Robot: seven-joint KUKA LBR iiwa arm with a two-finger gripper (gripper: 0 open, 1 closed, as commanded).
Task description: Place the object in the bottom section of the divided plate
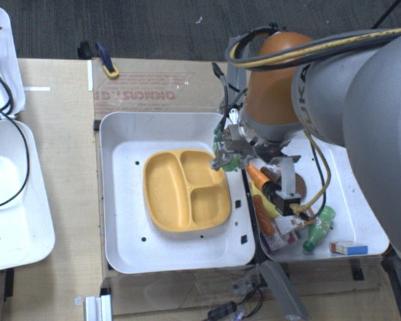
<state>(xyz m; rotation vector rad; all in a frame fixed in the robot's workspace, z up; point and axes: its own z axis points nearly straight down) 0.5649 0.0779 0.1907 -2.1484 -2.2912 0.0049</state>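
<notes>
The claw (225, 158) hangs over the inner edge of the left bin (120, 199), right at the upper right rim of the yellow divided plate (186, 190). Something small and greenish sits at its tip, but the wrist hardware crowds that spot and I cannot tell whether the claw is apart, together, or clamped on anything. So whether the object is already carried is uncertain.

The plate lies just below and to the left of the claw, flat on the bin floor, with one long section on the far side from the claw and two smaller ones on the near side. The lower of those two small sections lies straight below the claw; judging by the task, that is the target, and nothing rests in it yet.

To the right of the claw and lower, the right bin (361, 212) holds a jumble of toy food: an orange carrot (256, 174), a green bottle-like piece (317, 227) and a small white and blue box (348, 248), among other bits packed close together. That pile is likely where the object comes from.

The arm reaches across the wall between the bins, which would suit a short carry from the pile to the plate. The next move probably calls for a small shift toward the lower section before release.
</notes>
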